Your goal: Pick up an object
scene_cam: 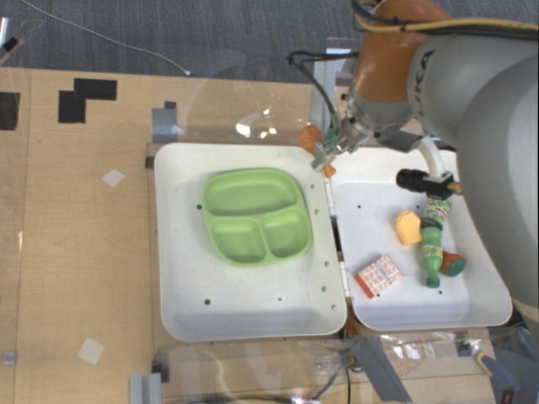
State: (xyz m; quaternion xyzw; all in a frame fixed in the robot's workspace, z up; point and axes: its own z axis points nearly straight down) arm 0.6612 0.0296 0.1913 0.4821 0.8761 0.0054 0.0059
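The small orange rounded object (312, 136) sits right against the grey two-finger gripper (327, 151), on its upper left in the view, above the far end of the walls where the two bins meet. A second scrap of orange shows just below the gripper, and I cannot tell whether it belongs to the same piece. From this slant I also cannot tell whether the gripper is spread, pressed together or pinching the orange piece, so the grasp is best treated as unproven.

To do this step well, I judge the lift should go straight up and slowly. The bin rims lie directly beneath the gripper, and a sideways drag could knock a lightly held piece loose against them.

Everything else lies well apart from the gripper:
- **Below and to its right**, in the shallow white right-hand bin (480, 310), are a yellow block (408, 228) and a green plastic bottle (432, 251) lying on its side. A small red piece (455, 264) rests against the bottle's lower end, and a red-and-white patterned box (379, 276) lies nearby.
- **Below and to its left**, in the shallow white left-hand bin (185, 293), lies a light green divided plastic plate (255, 215)
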